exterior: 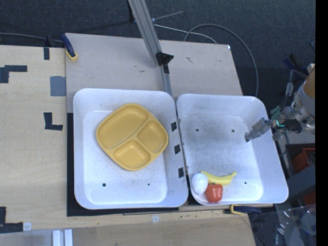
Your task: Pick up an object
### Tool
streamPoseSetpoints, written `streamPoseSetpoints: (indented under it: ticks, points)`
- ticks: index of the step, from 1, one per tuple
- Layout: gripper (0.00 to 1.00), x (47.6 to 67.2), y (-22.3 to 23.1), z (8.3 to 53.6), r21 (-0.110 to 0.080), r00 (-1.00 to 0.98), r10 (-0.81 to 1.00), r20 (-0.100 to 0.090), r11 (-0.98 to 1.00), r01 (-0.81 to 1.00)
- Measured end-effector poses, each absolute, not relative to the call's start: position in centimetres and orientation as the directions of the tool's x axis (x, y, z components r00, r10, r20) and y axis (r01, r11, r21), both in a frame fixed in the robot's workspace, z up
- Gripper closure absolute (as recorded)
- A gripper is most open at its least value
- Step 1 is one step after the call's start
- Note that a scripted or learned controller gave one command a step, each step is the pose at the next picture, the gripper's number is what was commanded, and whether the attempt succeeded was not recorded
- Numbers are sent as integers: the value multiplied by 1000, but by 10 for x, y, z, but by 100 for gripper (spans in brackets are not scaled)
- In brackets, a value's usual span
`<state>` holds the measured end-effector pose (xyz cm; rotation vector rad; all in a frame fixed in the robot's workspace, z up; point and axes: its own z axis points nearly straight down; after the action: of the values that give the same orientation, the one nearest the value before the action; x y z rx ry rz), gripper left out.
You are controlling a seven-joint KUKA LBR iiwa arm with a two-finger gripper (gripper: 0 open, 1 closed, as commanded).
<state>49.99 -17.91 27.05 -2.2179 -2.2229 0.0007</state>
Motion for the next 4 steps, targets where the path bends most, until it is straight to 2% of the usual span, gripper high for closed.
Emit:
streamPoseSetpoints:
  ticks: [1,4]
  points:
    - [0,500,-179,271,-1,-2,1000,0,2,1000]
    - [0,499,-172,133,-7,-2,1000,2,2,1000]
